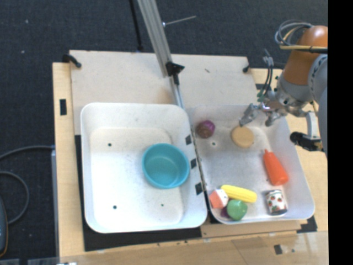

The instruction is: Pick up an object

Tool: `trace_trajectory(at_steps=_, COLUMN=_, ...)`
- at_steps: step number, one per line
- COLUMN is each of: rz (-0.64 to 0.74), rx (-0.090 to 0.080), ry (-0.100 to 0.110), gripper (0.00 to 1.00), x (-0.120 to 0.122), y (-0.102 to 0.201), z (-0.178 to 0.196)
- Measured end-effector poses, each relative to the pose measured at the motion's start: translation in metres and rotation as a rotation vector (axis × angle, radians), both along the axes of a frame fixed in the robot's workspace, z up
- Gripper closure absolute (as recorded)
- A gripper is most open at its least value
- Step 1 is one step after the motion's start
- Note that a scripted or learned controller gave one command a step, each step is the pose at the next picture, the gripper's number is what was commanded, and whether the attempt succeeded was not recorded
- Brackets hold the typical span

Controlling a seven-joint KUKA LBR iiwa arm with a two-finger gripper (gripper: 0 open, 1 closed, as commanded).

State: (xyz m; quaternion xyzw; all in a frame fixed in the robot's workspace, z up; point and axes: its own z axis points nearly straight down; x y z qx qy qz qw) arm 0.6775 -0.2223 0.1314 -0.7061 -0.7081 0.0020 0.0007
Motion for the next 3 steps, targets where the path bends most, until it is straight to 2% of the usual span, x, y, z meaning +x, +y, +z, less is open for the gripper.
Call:
trace_trajectory(at_steps=1, rz=0.003, rx=-0.006, ry=-0.01, gripper=1.0, x=0.002, y=-0.002, z=0.016)
trace_trajectory(at_steps=2, rz=-0.003, rx=-0.001, ry=-0.012, gripper=1.0, x=-0.006, y=-0.001, z=0.074)
trace_trajectory(at_steps=3, rz=-0.001, rx=0.0, ry=-0.01, gripper=1.0, x=-0.005, y=-0.003, z=0.111)
